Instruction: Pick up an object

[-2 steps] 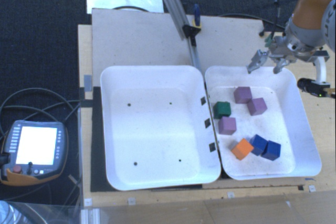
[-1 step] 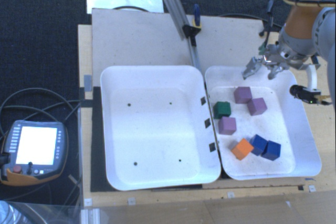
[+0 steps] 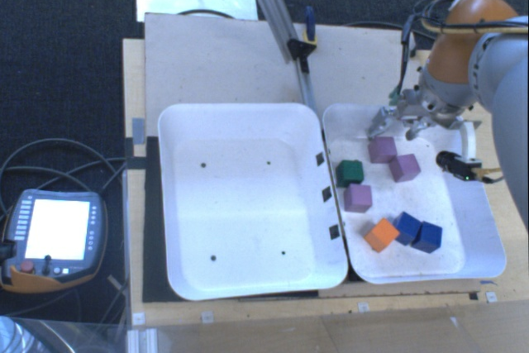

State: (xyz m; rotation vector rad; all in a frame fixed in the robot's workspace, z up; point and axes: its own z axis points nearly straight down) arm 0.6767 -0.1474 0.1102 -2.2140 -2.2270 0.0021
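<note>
In the right bin (image 3: 477, 254) lie several small cubes. Purple cubes sit at the back (image 3: 382, 149), just right of that one (image 3: 404, 167) and toward the left wall (image 3: 358, 197). A green cube (image 3: 350, 172) rests by the left wall. An orange cube (image 3: 382, 235) and two blue cubes (image 3: 407, 226) (image 3: 427, 236) lie near the front. My gripper (image 3: 397, 125) hangs over the bin's far end, just above the rear purple cube, open, with nothing between its fingers.
The left bin (image 3: 178, 202) stands beside the right one, their walls touching. A slanted metal pole (image 3: 273, 0) with a clamp crosses the board behind the bins. A teach pendant (image 3: 54, 240) lies off the bench at the left.
</note>
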